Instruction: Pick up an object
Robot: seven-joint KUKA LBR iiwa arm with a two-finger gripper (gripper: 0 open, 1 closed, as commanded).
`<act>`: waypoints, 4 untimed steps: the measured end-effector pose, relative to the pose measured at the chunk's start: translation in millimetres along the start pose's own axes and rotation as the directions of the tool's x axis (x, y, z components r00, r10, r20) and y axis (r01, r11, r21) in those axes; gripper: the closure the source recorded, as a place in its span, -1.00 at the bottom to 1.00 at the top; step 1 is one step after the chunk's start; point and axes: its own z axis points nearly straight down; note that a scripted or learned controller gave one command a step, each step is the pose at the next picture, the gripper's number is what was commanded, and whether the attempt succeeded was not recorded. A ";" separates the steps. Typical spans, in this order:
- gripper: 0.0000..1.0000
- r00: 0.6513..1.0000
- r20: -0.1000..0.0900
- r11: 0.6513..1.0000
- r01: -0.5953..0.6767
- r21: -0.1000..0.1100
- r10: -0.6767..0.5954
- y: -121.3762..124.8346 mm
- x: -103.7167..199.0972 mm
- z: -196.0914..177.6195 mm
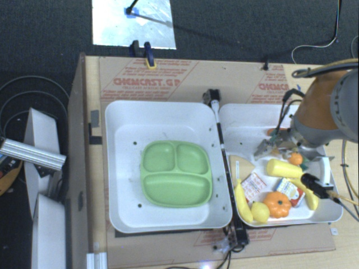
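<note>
Cardboard printed with red lettering covers the tabletop under two shallow white bins that sit side by side and touch along a dark centre seam. A blue and yellow clamp sits at the tabletop's far edge, and beyond it a shiny metal sheet lies on the dark floor. White and silver brackets stand off to the left of the tabletop, and thin cables trail across the floor at the upper right. In the left bin lies a green divided plate, flat, with three compartments. The right bin holds a crowded cluster of toy food in its near half: a yellow banana along the left wall, a lemon just beside it, an orange pumpkin-like piece, small printed packets, a yellow cylinder and a small orange ball. The grey arm with its orange band reaches in from the right and hangs over the far part of this cluster, partly hiding it. The end effector sits low just beside the yellow cylinder and small orange ball; I cannot tell how it is set, and nothing can be seen held in it.
</note>
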 end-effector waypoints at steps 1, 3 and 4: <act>-1.00 1.000 -0.003 1.000 -0.002 0.005 0.002 -30.1 -23.2 10.7; -1.00 1.000 0.000 1.000 0.000 -0.001 0.000 -27.7 -23.1 -0.3; -1.00 1.000 0.005 1.000 0.003 -0.006 -0.003 19.6 -62.8 -72.8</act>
